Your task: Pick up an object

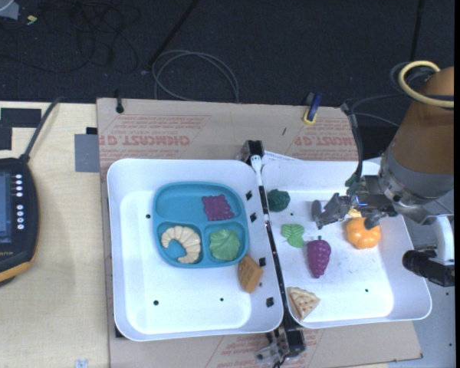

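While the grey arm [422,140] with its orange band leans in over the right bin [383,301], its gripper [351,211] hangs low above that bin's floor. One dark finger [328,210] juts toward the bin's middle and another [370,219] sits against the orange pepper [363,234]; whether they are spread or pressed together I cannot tell, and nothing shows plainly pinched between them.

Taking the right bin as the landmark: the left bin [130,282] stands just beside it, sharing a dark divider. Inside that neighbour lies a blue compartment plate [162,205], carrying a croissant [182,243], a green lettuce-like piece [225,244] and a purple block [217,206], each in its own section. A brown bread slice [250,273] leans on the left bin's wall nearest the right bin.

Within the right bin, the orange pepper rests toward the arm's side, directly under and touching the gripper. A purple grape bunch [318,257] lies mid-floor, near the pepper but apart from it, below the jutting finger. A light green leaf [293,234] sits just beside the grapes, toward the divider. A dark green broccoli piece [277,200] lies at the divider's upper stretch, and a pizza wedge [303,302] fills the near corner by the divider.
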`<action>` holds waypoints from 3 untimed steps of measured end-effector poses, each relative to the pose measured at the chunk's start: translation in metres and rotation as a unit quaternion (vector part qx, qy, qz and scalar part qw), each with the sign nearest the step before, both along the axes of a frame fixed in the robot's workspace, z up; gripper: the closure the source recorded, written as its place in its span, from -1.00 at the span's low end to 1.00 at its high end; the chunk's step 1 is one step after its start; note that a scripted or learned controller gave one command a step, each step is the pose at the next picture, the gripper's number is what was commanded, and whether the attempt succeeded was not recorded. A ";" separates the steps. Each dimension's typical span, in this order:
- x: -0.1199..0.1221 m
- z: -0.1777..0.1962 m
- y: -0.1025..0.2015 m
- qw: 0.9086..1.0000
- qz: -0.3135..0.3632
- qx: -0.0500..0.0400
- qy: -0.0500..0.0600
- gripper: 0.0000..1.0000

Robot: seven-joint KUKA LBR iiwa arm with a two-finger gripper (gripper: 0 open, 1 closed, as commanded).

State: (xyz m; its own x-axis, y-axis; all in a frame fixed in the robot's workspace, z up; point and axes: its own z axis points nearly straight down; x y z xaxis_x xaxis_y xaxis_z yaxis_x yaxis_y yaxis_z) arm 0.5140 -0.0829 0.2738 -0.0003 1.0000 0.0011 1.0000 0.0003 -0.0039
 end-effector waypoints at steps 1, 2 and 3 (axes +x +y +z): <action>0.006 -0.067 -0.050 1.000 -0.002 0.000 0.003 -1.00; 0.017 -0.192 -0.056 1.000 -0.001 0.000 0.000 -1.00; 0.018 -0.176 -0.058 1.000 -0.003 0.000 -0.001 1.00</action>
